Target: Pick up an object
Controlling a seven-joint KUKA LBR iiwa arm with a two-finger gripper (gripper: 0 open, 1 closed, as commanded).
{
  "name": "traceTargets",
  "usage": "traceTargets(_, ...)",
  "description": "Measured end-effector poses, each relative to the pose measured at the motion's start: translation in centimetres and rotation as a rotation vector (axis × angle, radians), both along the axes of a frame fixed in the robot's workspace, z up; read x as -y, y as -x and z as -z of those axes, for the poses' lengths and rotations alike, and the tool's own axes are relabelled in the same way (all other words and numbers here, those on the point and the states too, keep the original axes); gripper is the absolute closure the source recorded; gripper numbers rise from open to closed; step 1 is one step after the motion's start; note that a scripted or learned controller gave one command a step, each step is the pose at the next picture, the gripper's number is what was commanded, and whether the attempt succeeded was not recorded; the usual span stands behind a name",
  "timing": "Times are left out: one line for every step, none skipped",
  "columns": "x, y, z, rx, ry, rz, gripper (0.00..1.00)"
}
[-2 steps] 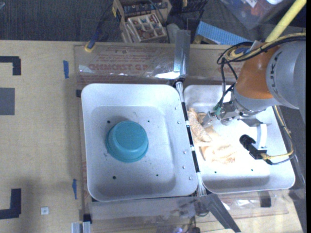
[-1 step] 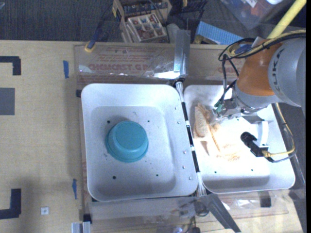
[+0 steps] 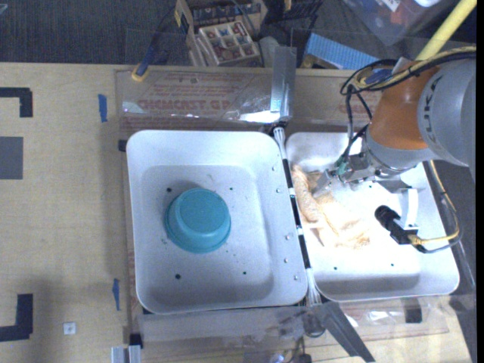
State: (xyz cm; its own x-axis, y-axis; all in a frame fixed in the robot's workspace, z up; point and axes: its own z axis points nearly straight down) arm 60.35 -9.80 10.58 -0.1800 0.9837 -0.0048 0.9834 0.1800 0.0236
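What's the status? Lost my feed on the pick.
Gripper low in right bin, over pale objects. Teal bowl in left bin.

Bowl (image 3: 198, 219) in left bin (image 3: 144, 157); claw (image 3: 338, 174) over right bin (image 3: 439, 274).

bench top (image 3: 60, 203): plain wood, with some black marks on the left and bits of blue tape
behind the bins: a clear plastic bag (image 3: 197, 100) with red print
floor up top: box of junk (image 3: 223, 29), blue pad (image 3: 333, 51)
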Motion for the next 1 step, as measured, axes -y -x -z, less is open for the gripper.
traceTargets(0.74,-4.98,1.22,-0.01,0.0,0.109,0.0)
